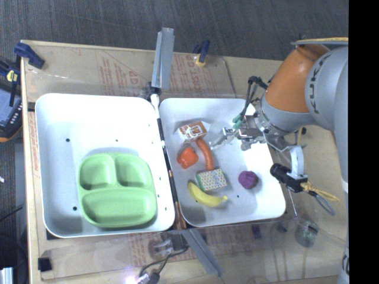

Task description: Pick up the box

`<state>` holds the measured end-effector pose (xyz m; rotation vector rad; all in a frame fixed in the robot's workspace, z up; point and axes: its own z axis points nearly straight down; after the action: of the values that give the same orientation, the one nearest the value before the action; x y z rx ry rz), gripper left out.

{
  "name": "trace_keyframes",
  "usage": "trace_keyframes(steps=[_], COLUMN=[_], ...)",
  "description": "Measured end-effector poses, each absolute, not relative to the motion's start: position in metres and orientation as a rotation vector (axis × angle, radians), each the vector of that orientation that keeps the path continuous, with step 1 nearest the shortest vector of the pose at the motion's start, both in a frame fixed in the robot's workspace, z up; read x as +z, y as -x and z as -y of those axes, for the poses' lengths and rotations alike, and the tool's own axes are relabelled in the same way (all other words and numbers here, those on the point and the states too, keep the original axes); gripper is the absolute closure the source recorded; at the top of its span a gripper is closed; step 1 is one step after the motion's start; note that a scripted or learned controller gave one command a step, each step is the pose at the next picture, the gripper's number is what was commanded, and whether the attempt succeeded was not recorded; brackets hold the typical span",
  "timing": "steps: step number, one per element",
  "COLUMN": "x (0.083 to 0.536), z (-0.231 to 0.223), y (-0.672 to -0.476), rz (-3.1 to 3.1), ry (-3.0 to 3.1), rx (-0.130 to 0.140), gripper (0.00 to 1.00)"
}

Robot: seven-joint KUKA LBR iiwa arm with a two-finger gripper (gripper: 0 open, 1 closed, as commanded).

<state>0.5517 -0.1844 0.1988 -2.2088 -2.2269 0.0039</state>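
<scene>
Box point(212, 180) lies in the right bin point(269, 206), touching the banana point(206, 195) (purple item nearby); end effector point(231, 132) hovers apart above, fingers spread, gripping nothing.

Red print on the bench point(106, 70) is too faint to read.

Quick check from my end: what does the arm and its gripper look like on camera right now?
The arm is bulky, rounded and grey, with an orange band above the wrist. The gripper is small, metallic and silver, with thin dark cables looping near the wrist.
</scene>
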Motion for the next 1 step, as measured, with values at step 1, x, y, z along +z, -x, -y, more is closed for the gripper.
trace_keyframes(steps=[1], x=[0.0946], z=[0.1172], y=[-0.4995], rz=[2.234], ry=[2.212], rx=[-0.004], gripper=[0.00])
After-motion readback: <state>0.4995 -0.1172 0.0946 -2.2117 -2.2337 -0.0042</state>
